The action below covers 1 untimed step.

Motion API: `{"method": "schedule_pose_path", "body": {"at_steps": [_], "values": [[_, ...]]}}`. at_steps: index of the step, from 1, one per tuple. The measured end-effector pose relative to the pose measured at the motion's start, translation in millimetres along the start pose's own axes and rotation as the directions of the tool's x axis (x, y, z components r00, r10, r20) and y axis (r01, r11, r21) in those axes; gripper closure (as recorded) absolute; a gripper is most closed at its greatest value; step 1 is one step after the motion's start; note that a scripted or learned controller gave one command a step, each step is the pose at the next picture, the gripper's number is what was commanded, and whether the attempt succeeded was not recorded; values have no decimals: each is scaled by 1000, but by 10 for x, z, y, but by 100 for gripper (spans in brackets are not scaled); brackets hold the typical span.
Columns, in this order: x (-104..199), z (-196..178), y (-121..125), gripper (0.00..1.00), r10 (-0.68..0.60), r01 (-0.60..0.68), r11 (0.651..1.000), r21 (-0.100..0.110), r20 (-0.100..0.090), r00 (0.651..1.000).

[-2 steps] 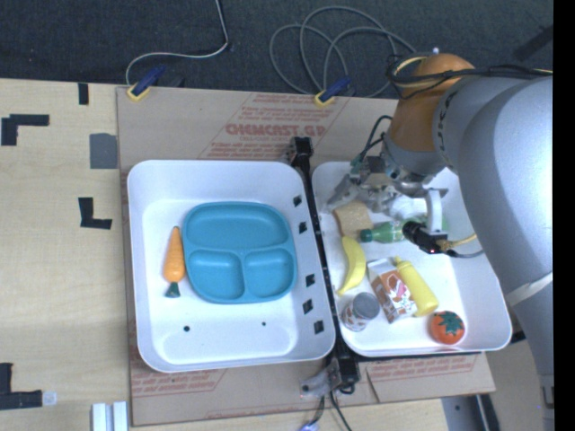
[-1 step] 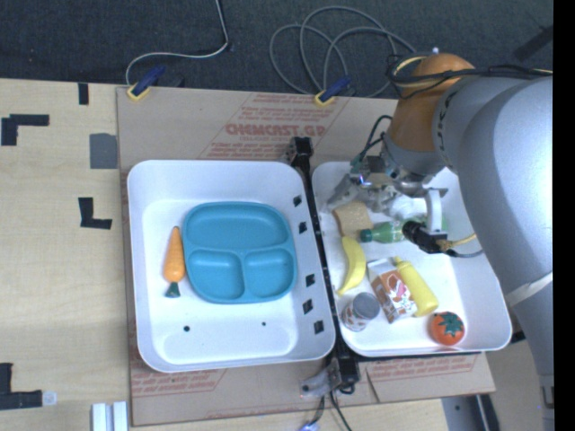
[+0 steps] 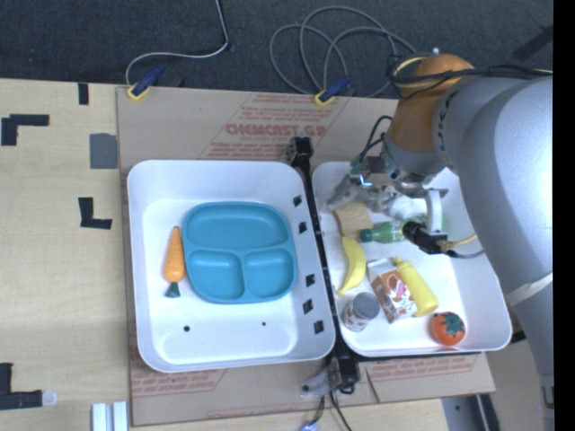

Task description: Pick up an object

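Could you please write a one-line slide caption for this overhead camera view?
KUKA arm's hand poised over the right bin of toy food; blue tray and carrot in the left.

The gripper [image 3: 370, 189] hovers over the right bin [image 3: 481, 285] above bread [image 3: 352, 218], with 1 banana [image 3: 353, 265] nearby.

Blue divided plate [image 3: 241, 250] in the left bin [image 3: 144, 187] — cables [image 3: 332, 34] beyond.

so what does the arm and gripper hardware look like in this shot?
The arm is a bulky, rounded light-grey shell with an orange band above the wrist. The gripper is a small grey-and-white metal assembly with dark cabling and a yellow wire trailing off it.
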State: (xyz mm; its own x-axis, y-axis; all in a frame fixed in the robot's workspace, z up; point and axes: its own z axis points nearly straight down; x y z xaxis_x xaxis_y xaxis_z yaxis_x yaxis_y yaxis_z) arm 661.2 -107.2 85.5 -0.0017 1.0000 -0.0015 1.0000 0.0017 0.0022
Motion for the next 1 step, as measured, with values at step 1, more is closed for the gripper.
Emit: {"method": "schedule_pose_path", "body": {"at_steps": [1], "values": [[85, 1, -11, 0, 1, -1, 1000, 1, 0, 1000]]}}
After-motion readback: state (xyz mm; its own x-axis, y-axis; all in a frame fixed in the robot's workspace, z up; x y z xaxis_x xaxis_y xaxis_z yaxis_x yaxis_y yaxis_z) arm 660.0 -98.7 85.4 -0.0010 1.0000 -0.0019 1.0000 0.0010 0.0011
